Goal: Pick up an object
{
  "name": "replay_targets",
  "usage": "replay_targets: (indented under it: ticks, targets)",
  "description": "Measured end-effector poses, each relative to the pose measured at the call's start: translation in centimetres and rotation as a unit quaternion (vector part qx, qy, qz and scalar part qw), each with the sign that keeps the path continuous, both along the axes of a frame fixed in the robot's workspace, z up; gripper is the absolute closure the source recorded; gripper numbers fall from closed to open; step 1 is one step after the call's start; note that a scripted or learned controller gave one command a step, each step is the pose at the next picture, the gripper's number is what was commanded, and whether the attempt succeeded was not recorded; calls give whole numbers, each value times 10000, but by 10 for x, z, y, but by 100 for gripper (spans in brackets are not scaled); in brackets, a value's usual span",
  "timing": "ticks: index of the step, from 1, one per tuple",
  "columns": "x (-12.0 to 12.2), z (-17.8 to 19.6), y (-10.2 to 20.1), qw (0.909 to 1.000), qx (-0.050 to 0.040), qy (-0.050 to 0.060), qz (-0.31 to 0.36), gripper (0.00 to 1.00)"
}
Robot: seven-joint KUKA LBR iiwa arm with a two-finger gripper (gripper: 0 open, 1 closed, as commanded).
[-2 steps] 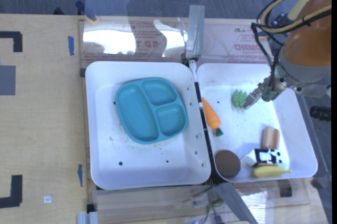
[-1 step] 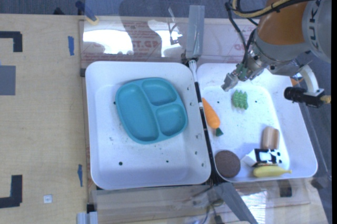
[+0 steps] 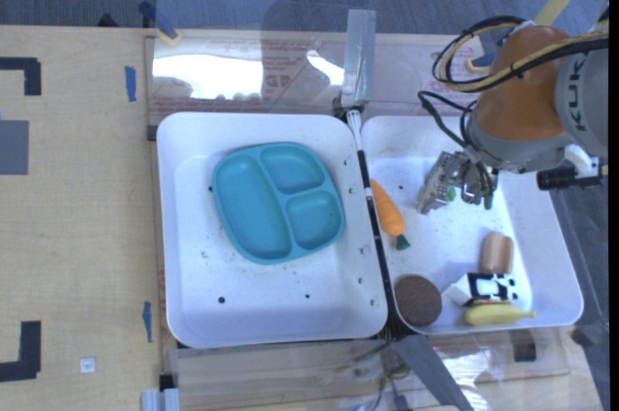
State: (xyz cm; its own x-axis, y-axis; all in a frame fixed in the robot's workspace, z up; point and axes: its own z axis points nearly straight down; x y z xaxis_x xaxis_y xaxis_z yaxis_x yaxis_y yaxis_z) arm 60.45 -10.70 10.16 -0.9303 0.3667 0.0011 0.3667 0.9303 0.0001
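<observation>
Taking the carrot (image 3: 388, 210) as landmark: nearest the camera, below it, a brown disc (image 3: 418, 299), banana (image 3: 497, 312) and tan cylinder (image 3: 496, 252) crowd the right bin's (image 3: 566, 245) front corner, awkward to reach. The carrot, orange with a green tip, lies slantwise against the divider. The gripper (image 3: 455, 184) hovers just right of it, holding nothing; finger spread unclear. Farther left sits a blue tray (image 3: 279, 201).
</observation>
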Motion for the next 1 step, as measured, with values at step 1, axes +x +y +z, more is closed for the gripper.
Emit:
replay_targets:
  ticks: [1]
  targets:
    - [54,90,64,9992,8,-78,-399,100]
